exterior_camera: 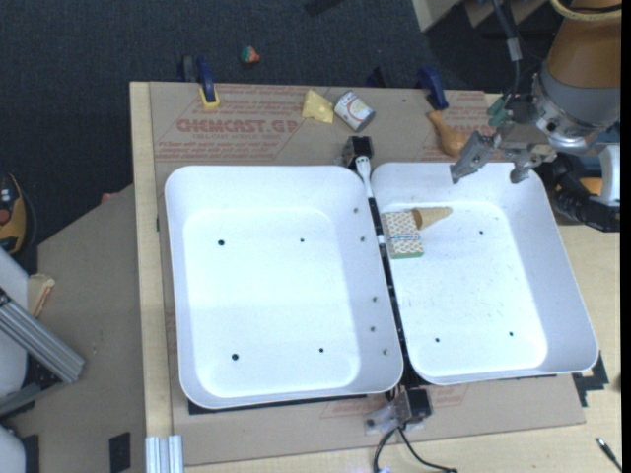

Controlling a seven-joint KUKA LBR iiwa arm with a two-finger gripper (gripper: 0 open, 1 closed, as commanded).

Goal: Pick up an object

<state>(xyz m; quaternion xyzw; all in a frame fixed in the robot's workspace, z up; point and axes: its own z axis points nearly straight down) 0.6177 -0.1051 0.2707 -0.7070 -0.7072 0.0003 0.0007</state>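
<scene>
In the right bin [552, 294], near its upper left corner, lie a small patterned packet [403, 235] and a tan cone-shaped piece [431, 216] touching it. My gripper [493, 164] hangs over the bin's far rim, to the right of and above both objects. Its two dark fingers are spread apart, with nothing between them.
The left bin [197, 294] sits beside the right one. On the cardboard behind the bins lie a yellow piece [317, 107], a small white box [354, 110] and an orange object [449, 134]. Blue clamps [206, 79] hold the board's far edge.
</scene>
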